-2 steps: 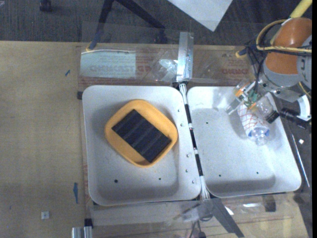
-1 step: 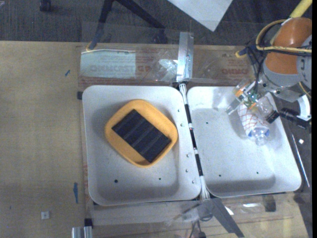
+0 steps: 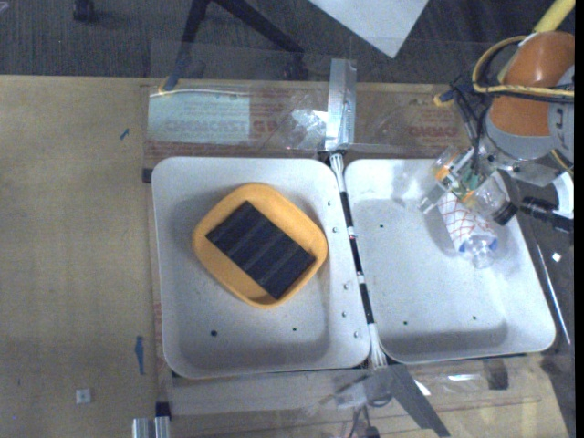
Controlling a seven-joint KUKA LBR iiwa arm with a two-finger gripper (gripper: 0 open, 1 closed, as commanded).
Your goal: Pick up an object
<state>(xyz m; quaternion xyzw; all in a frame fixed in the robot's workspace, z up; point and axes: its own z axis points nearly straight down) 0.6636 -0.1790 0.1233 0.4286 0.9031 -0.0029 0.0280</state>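
Observation:
A yellow-orange rounded block with a dark ribbed panel on top point(image 3: 260, 245) lies tilted in the middle of the left bin point(image 3: 182, 336). A clear plastic item with red lines and a bluish end point(image 3: 467, 228) lies in the right bin point(image 3: 438, 318) near its far right corner. My gripper point(image 3: 459, 179) hangs just above the far end of that clear item, at the bin's back right. The grey arm with its orange band point(image 3: 538, 62) comes down to it from the upper right. The wrist and cables hide the gripper's tip.
A metal bracket point(image 3: 341, 108) and taped plastic sheets sit behind the bins. The ridge between the two bins point(image 3: 356, 263) runs down the middle. Black cables point(image 3: 538, 210) trail at the right bin's right edge.

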